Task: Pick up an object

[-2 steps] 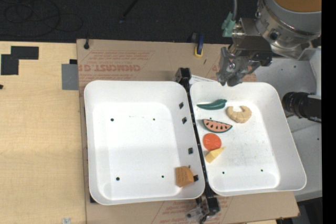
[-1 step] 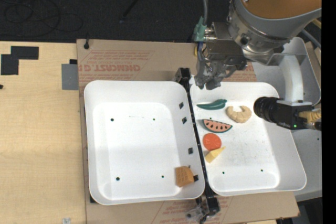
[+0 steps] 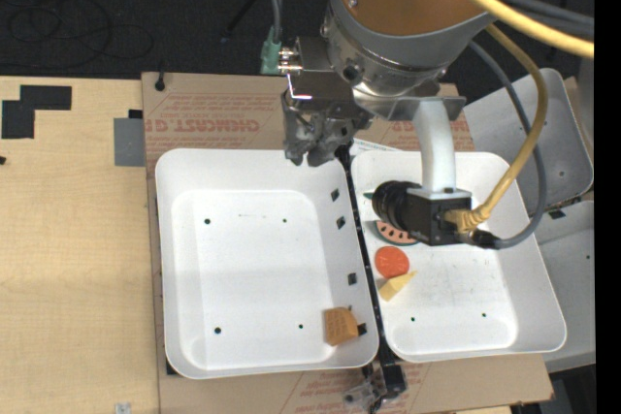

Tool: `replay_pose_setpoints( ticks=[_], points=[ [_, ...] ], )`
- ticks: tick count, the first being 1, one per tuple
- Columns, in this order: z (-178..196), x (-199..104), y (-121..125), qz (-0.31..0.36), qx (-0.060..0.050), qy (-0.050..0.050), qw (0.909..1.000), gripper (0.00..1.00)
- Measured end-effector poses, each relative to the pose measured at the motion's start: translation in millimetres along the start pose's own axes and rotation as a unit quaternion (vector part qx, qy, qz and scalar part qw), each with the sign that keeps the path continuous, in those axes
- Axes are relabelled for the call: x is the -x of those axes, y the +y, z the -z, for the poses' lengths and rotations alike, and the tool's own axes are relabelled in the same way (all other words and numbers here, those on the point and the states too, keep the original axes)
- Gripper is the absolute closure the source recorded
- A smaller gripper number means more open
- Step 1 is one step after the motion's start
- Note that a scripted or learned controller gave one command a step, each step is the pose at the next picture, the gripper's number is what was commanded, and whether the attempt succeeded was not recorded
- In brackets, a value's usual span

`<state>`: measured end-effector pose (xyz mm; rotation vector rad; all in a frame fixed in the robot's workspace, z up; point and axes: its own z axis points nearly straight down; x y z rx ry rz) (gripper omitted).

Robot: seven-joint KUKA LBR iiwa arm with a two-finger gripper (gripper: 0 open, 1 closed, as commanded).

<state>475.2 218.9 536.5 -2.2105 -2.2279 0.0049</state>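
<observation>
**Pick not yet made: gripper [image 3: 315, 148] hovering at upper centre, over the top end of the divider [image 3: 351, 228].**
Whether the claw is open or closed cannot be told. Candidates are lying lower down: a brown block [image 3: 340, 326] in the left bin's [image 3: 252, 257] lower right corner, a red disc [image 3: 392, 260] and a yellow wedge [image 3: 396, 286] in the right bin [image 3: 466, 305], all crowding the divider.

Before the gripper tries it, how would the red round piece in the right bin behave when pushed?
The red round piece looks small, so probably light. Its rounded outline suggests it may roll or slide. The yellow wedge beside it could shift too.
</observation>
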Motion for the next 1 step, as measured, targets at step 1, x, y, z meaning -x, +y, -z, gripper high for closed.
replay_pose_setpoints(
  ticks=[1],
  points=[
    [0.0, -25.1, 23.7, -0.003, 0.001, -0.001, 1.0, 1.0]
  ],
)
